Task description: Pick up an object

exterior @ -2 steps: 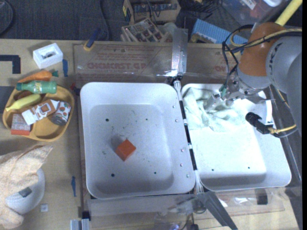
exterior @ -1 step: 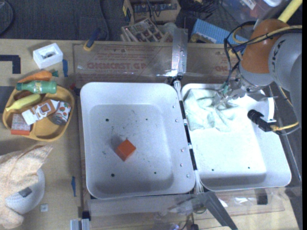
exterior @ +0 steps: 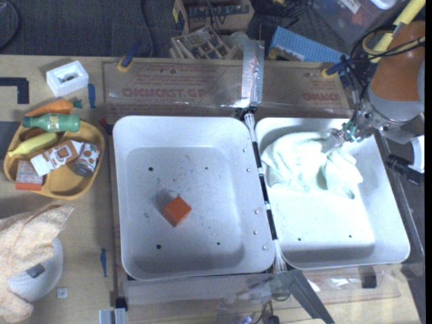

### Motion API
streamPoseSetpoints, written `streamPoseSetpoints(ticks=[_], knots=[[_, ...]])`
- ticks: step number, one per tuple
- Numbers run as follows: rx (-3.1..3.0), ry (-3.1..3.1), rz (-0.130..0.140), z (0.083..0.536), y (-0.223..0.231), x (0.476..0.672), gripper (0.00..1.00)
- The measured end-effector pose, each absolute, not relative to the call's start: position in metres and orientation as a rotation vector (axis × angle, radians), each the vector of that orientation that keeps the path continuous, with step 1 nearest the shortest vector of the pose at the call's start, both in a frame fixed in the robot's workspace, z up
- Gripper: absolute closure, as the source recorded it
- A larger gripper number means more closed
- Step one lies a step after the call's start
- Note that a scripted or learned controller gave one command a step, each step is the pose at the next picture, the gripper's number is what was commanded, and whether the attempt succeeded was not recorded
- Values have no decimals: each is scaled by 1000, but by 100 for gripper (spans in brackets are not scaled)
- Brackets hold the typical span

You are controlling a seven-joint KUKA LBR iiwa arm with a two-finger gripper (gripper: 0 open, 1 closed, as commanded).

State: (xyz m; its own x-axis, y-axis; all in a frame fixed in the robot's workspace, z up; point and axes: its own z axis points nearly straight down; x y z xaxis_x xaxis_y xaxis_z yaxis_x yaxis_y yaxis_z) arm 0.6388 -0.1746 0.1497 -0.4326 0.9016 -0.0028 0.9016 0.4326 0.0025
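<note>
An orange block (exterior: 177, 210) lies on the floor of the left bin (exterior: 128, 147), a little left of its middle. A crumpled white cloth (exterior: 304, 166) fills the upper part of the right bin (exterior: 391, 235). My gripper (exterior: 341, 138) comes in from the upper right and sits low over the cloth's upper right part, its tip touching or pressed into the fabric. The arm's orange band (exterior: 398, 69) rises above it.
A yellow bowl (exterior: 47, 187) of toy food stands left of the bins, with a beige cloth (exterior: 34, 248) below it. A clear plastic wall (exterior: 182, 86) runs behind both bins. A white box (exterior: 67, 77) sits at the far left.
</note>
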Motion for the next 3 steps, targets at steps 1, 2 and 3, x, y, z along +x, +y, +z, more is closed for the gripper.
streamPoseSetpoints(ticks=[1,2,3], knots=[[1672,2655,2,150,-175,639,0],[1619,2683,4,88,-187,621,0],[1662,2656,4,88,-208,636,0]])
